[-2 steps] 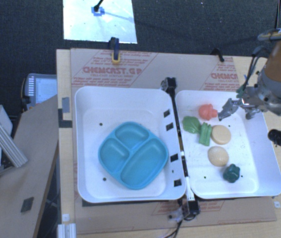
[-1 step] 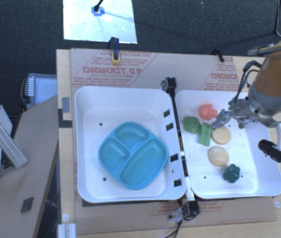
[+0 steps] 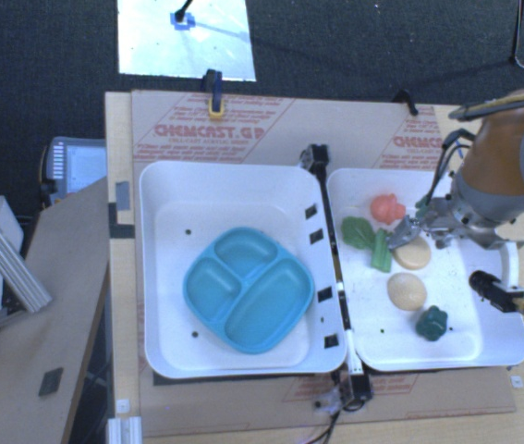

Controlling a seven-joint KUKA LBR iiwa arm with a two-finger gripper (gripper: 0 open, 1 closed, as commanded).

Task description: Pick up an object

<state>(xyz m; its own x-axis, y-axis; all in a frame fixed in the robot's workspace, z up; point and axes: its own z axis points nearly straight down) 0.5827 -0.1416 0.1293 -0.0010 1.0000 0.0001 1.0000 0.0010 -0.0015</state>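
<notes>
In the right bin (image 3: 493,345) lie several small toy foods. A pink piece (image 3: 387,208) sits at the back, with a green leafy piece (image 3: 358,232) and a small green stick (image 3: 381,252) just in front of it. Two beige rounds lie further forward, one (image 3: 413,255) beside the stick and one (image 3: 407,291) mid-bin. A dark green lump (image 3: 432,323) is nearest the front. My gripper (image 3: 404,233) hangs low between the pink piece, the green stick and the upper beige round, and partly covers that round's top edge. I see nothing lifted.
The left bin (image 3: 174,202) holds a blue divided plate (image 3: 247,288). A black divider with clips (image 3: 326,248) runs between the bins. The grey and orange arm (image 3: 511,169) crosses the right bin's back right corner, and a black fitting (image 3: 493,290) hangs over its right side.
</notes>
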